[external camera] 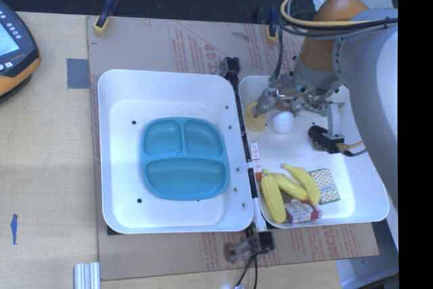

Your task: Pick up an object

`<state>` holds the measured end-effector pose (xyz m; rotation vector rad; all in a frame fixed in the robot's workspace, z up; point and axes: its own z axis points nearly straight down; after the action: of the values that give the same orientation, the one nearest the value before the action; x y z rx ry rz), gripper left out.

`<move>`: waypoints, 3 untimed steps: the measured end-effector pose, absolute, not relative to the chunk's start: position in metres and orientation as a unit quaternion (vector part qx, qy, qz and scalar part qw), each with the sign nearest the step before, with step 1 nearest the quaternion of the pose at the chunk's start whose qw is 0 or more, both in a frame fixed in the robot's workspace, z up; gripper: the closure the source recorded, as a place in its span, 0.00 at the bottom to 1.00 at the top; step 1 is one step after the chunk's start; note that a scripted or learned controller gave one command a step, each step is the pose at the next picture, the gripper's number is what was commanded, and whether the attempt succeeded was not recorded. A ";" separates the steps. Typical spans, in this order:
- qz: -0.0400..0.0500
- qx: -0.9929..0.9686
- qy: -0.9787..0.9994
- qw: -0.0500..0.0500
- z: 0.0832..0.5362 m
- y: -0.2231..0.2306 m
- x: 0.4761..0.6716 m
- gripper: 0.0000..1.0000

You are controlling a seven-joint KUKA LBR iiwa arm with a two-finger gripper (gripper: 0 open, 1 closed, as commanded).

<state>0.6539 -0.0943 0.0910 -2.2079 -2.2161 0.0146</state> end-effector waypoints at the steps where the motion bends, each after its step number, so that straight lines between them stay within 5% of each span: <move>1: 0.003 -0.704 -0.710 0.002 0.103 -0.095 0.656 1.00; 2: 0.003 -0.703 -0.711 0.003 0.102 -0.095 0.656 0.00; 3: 0.003 -0.705 -0.709 0.004 0.091 -0.100 0.655 0.00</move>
<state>0.6551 -0.0999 0.0915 -2.2106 -2.2212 0.0103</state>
